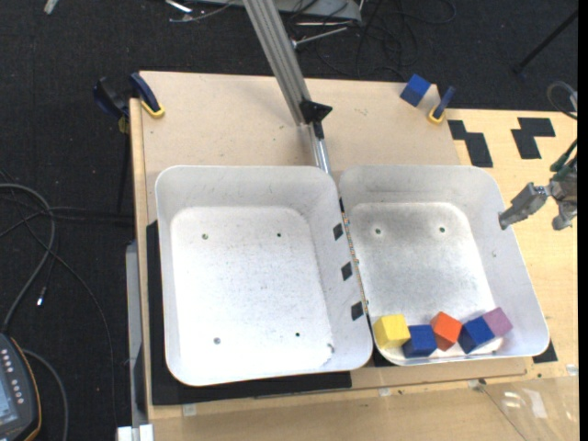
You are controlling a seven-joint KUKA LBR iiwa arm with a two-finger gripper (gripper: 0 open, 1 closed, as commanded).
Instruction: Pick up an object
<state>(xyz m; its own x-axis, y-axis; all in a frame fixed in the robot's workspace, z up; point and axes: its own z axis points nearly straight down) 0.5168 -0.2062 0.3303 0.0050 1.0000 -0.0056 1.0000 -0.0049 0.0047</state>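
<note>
- A blue clamp with a yellow tip (145, 96) sits at the far left corner of the worktop (230, 118).
- The left bin (175, 200) is a shallow white tray with a speckled floor.
- A grey metal pole (280, 49) slants down from the far side to the seam between the two bins.
- The right bin (487, 200) holds five small blocks along its near wall: a yellow block (392, 329), a blue block (421, 340), an orange block (447, 329), a second blue block (476, 333) and a purple block (497, 321), all touching or just beside one another.
- Another blue cube (416, 89) lies on the worktop at the far right, beside a second clamp (439, 106).
- The gripper (540, 202) hangs over the right bin's right rim, well apart from the blocks; whether its jaws are released or clenched, I cannot tell.
</note>
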